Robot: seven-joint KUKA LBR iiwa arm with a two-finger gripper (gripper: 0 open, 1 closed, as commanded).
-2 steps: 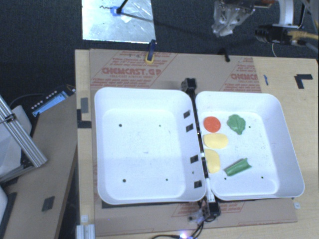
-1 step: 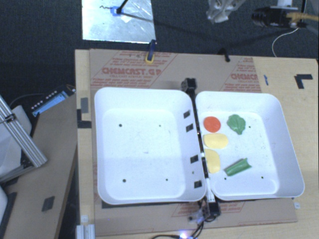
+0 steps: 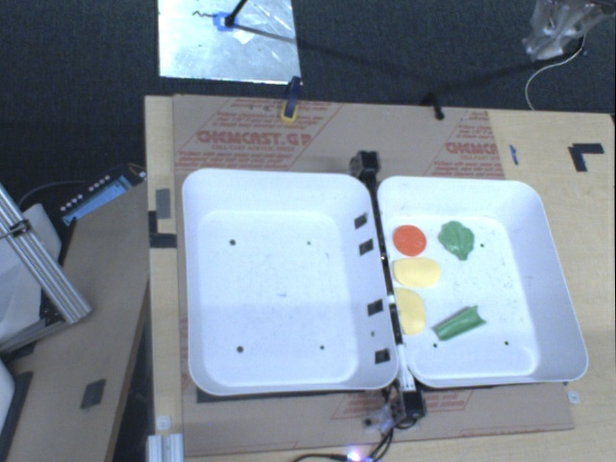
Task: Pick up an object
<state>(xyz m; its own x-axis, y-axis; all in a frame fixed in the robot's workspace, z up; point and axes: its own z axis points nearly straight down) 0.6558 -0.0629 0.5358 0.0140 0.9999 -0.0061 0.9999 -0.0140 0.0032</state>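
Observation:
The right bin holds several small items near its left side. An orange-red disc lies beside a green leafy piece. Below them are a yellow oval and a second yellow piece against the divider. A green stick lies slanted to the right of that piece. My gripper hangs at the top right corner of the view, well beyond the bench's far edge and far from the bins.
The left bin adjoins the right one along a row of black clips. Both sit on a cardboard sheet. A shiny metal plate lies at the back, and an aluminium frame stands at the left.

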